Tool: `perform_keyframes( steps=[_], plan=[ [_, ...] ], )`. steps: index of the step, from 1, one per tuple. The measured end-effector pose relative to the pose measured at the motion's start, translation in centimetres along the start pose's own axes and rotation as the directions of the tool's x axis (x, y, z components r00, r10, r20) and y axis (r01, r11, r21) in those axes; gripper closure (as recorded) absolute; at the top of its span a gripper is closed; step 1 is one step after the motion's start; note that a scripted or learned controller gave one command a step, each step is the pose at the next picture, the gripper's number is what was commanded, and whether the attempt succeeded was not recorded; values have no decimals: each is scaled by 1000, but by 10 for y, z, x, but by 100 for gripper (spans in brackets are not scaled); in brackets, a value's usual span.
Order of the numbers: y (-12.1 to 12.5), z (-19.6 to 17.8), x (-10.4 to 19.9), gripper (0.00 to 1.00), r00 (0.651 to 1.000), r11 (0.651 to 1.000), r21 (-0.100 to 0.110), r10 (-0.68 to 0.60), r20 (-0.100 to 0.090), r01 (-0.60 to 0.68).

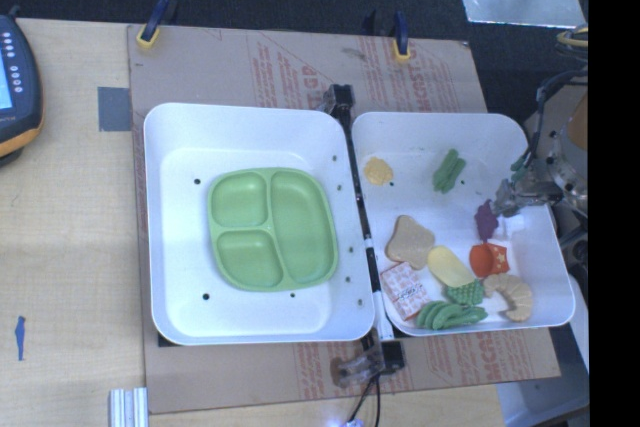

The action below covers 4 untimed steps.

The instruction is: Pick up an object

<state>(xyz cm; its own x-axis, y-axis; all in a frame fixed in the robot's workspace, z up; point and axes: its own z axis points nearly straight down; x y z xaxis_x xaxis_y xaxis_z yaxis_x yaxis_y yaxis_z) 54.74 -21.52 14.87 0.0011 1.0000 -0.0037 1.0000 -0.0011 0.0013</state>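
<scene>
The right white bin [500,130] holds several toy foods. Among them are a yellow round biscuit [378,172], a green pickle [448,170], a tan bread slice [409,238], a yellow oval piece [449,266] and a red piece [488,260]. A red-and-white packet [404,291], green pea pods [450,315] and a tan croissant [514,296] lie along the near side. A small purple piece [487,219] lies by the bin's right wall. My gripper [512,197] hangs low at that wall, just above and right of the purple piece. I see nothing held in it.
The left white bin [170,215] carries a green three-compartment plate [271,228]. Both bins rest on a cardboard sheet [260,65] held by a yellow clamp [152,27] and a blue clamp [401,39]. A control pendant [15,85] lies at the far left.
</scene>
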Motion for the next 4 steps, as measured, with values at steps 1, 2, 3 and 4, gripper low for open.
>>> perform_keyframes(
  steps=[1,2,3,4],
  plan=[
    [1,3,3,0,1000,1000,2,-4,-2,4],
    [3,45,44,0,1000,1000,3,-4,-3,4],
    [19,54,92,0,1000,1000,0,-9,-2,9],
    [59,56,93,0,1000,1000,0,-7,-3,7]
  ],
)
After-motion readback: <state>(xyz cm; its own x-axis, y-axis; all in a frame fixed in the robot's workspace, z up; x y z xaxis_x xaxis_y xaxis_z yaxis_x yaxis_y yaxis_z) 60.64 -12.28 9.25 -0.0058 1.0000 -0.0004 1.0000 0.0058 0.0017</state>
